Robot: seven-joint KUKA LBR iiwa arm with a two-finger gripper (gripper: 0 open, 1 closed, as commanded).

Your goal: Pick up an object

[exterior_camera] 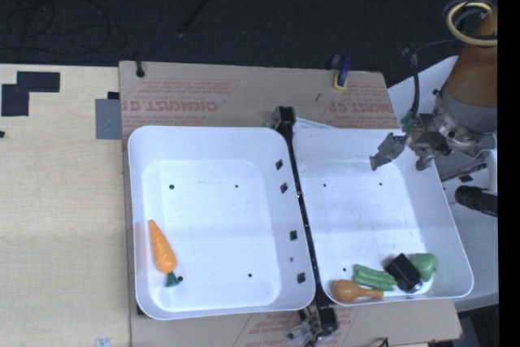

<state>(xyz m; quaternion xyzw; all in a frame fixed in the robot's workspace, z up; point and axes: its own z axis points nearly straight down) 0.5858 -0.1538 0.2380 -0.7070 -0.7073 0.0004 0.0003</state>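
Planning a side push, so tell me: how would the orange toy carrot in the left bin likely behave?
The orange toy carrot looks rounded and tapered, so it would probably roll or pivot. It seems smooth plastic, likely light and a bit slippery. It lies near the left white bin's wall, which may stop it.

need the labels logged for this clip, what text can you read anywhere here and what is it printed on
"CHEMCRAZ...": red print on the cardboard sheet under the two bins, appearing upside down from this camera; only roughly legible, the last letters are uncertain.
A second red print on the same sheet, at upper right, partly cut off by the right bin; too little shows to read.
More red print at the sheet's near edge; too blurred to read.
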